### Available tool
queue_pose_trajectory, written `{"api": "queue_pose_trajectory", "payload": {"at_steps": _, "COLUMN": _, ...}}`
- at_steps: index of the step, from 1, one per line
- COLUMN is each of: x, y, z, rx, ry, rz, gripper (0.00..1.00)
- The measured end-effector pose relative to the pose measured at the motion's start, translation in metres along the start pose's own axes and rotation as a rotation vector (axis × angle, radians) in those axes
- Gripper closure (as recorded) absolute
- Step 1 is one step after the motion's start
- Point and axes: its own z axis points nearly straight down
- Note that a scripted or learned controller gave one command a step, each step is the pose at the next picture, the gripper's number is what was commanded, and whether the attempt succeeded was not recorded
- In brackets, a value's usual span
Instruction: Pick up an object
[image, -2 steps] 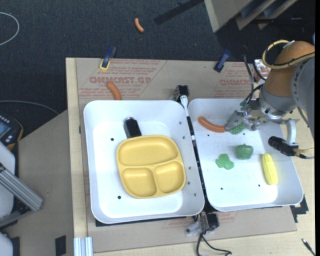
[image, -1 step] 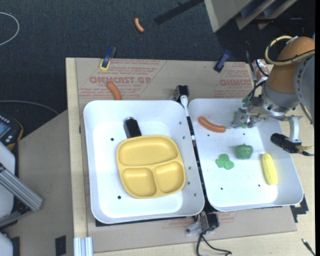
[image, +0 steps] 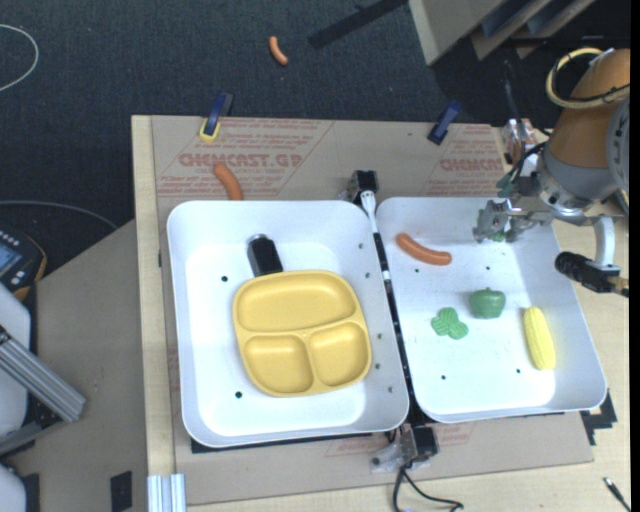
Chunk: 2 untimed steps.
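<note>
**Toy sausage lies nearest the claw**

A small orange sausage (image: 424, 249) rests in the right bin (image: 575, 385), likely light, smooth and rigid; best pinched across its middle. The gripper (image: 497, 226) hovers nearby; its state cannot be told

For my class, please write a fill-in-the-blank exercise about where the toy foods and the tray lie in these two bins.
1. The yellow divided tray lies in the ______ bin.
2. The corn cob lies nearest the right bin's ______ edge.
3. The tray has ______ compartments.
4. The green pepper lies between the broccoli and the ______.

Missing words: left; right; three; corn cob
</note>
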Motion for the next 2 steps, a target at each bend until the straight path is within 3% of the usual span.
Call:
{"api": "queue_pose_trajectory", "payload": {"at_steps": 1, "x": 0.007, "y": -0.005, "z": -0.056, "rx": -0.002, "ry": 0.0, "rz": -0.001, "gripper": 1.0}}
{"api": "queue_pose_trajectory", "payload": {"at_steps": 2, "x": 0.006, "y": -0.003, "z": -0.087, "rx": 0.0, "ry": 0.0, "rz": 0.0, "gripper": 1.0}}
